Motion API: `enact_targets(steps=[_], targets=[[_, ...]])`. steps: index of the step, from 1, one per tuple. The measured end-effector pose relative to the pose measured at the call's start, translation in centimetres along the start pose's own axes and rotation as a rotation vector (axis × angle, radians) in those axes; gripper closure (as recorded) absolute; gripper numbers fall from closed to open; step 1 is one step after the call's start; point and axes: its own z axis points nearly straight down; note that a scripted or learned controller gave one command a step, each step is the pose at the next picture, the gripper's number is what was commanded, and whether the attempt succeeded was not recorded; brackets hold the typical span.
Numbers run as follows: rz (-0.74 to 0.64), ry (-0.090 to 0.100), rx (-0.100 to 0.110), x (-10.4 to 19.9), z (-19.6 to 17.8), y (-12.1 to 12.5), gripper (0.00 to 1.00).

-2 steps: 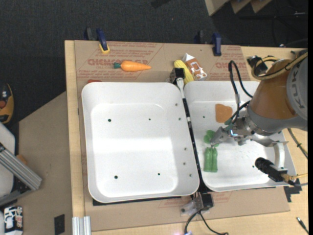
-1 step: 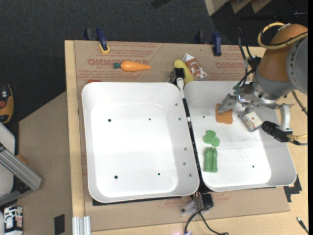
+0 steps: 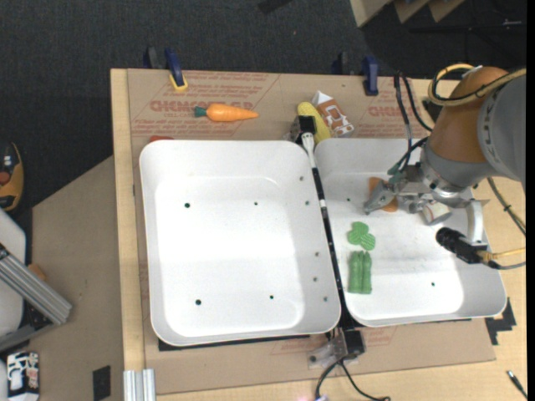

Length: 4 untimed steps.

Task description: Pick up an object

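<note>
Brown bench, 2 white bins, robot arm over the right bin [image 3: 468, 303].

Its gripper [image 3: 383, 197] hangs low by a small orange thing [image 3: 389, 206], but I cannot tell how the grabbing end is set. A green toy [image 3: 360, 259] lies near. The grab could miss or push the orange thing away, because it is tiny and flat.

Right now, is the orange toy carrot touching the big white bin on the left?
Apart. The camera view shows the orange toy carrot lying on the cardboard above the left white bin, with bare cardboard between them.
</note>
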Motion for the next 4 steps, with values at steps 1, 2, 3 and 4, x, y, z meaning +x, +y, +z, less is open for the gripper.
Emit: enact_targets(steps=[1,2,3,4], targets=[[-0.004,-0.003,-0.009,3.8,-0.2,3.8,0.00],[-0.002,-0.005,-0.010,3.5,-1.3,3.7,1.00],[-0.002,-0.002,-0.007,4.8,-2.2,5.2,1.00],[-0.007,0.000,-0.012,13.8,-10.7,6.7,1.00]])
